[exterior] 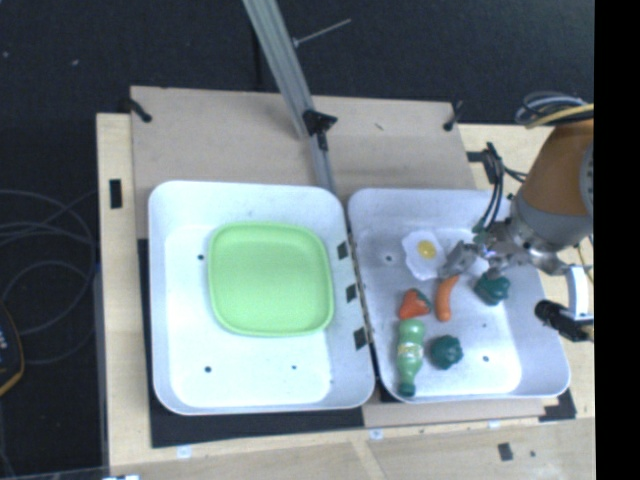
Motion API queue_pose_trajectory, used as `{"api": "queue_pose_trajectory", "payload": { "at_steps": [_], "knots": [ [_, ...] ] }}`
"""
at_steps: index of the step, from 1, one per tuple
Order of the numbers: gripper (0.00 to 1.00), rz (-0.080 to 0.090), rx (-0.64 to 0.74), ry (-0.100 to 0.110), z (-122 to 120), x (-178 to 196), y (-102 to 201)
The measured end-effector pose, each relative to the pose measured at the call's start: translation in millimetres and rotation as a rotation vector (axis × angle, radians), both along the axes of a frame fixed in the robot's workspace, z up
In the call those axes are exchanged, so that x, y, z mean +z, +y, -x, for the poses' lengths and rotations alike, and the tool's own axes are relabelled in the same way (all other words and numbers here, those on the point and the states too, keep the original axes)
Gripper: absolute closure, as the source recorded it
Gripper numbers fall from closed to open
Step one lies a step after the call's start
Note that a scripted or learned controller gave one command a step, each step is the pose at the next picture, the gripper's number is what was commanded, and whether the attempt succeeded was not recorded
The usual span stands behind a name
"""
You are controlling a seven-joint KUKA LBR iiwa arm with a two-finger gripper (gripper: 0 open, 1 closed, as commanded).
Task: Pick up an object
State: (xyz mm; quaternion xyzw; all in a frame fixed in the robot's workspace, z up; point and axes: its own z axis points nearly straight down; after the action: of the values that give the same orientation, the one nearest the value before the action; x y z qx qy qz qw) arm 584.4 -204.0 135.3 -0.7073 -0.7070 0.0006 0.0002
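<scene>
In the right bin [535,368] lie several toy foods. A white fried egg [423,252] sits near the bin's middle, and an orange carrot [446,297] lies just below it. A red-orange piece [412,304] rests left of the carrot. A light green bottle [408,354] and a dark green round piece [444,351] lie toward the front. Another dark green piece [491,288] sits right of the carrot. My gripper [468,258] hangs low over the bin, between the egg and that green piece, just above the carrot's top end. Nothing shows held in it.
The left bin [180,368] holds a light green square plate [270,278]. A grey slanted pole [285,63] rises behind the bins. The arm's grey and orange body [560,183] stands over the right bin's far right side.
</scene>
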Motion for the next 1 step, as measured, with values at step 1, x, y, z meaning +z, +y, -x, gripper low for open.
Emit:
{"api": "queue_pose_trajectory", "payload": {
  "at_steps": [1],
  "knots": [
    [1.00,0.000,-0.001,-0.004,-0.7,12.2,-0.5]
  ]
}}
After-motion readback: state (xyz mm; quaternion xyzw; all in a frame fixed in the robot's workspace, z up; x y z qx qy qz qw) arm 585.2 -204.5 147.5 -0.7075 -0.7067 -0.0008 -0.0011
